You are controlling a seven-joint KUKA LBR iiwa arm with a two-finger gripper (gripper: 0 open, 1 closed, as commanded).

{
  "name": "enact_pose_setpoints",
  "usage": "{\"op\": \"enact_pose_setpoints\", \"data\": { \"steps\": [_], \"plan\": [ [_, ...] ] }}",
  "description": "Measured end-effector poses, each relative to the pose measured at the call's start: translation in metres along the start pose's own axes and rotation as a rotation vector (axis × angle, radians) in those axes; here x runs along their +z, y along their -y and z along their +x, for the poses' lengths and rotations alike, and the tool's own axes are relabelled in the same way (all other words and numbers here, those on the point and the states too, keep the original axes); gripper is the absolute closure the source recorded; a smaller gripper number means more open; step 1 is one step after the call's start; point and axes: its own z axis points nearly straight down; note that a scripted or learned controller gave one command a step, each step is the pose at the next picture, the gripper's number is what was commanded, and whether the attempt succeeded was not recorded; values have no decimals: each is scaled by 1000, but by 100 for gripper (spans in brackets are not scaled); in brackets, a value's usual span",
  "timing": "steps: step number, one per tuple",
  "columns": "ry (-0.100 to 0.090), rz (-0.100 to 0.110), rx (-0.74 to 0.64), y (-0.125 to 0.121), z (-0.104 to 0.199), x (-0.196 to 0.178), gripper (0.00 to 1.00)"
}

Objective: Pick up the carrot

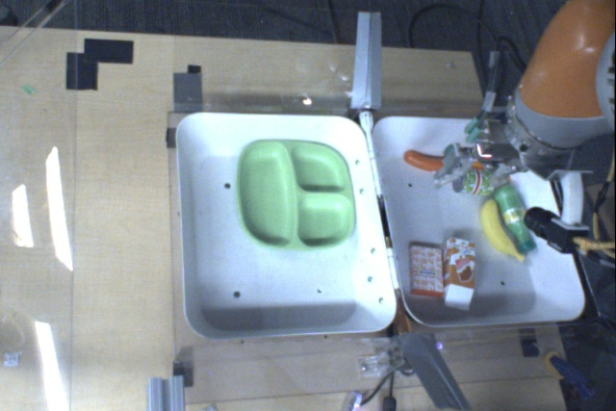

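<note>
A: Carrot (422,160) lies in the right bin (549,303), far-left corner area, long axis roughly left to right. Arm (568,63) is in from the right, with the jaws (466,166) low at the carrot's right end.

B: Jaws closed on it?

A: Cannot tell. The metal around the tip is cluttered and glinting, so I can't say whether the jaws are parted, clenched or grasping. Nothing shows the carrot between them.

B: Neighbours?

A: Green bottle (511,210) and banana (497,232) lie together just right of the jaws and nearer the camera. Two small cartons (444,269) sit near the front wall, well apart from the carrot. Green tray (295,192) sits in the left bin (207,294), out of play.

B: How to do this step well, then?

A: My judgement: straddle the carrot across its short axis, nearer its middle than the end, since an end grip would likely let it pivot or slip. Come down straight, staying clear of the bottle. Close gently, because a round, tapered thing may squirt sideways. Lift slowly and confirm it rises with the jaws.
</note>
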Motion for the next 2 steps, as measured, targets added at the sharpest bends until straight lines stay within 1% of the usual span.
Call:
{"op": "enact_pose_setpoints", "data": {
  "steps": [1, 2],
  "plan": [
    [1, -3, 43, -58, -54, 6, 0],
    [1, -5, -19, -102, -69, 134, 0]
  ]
}}
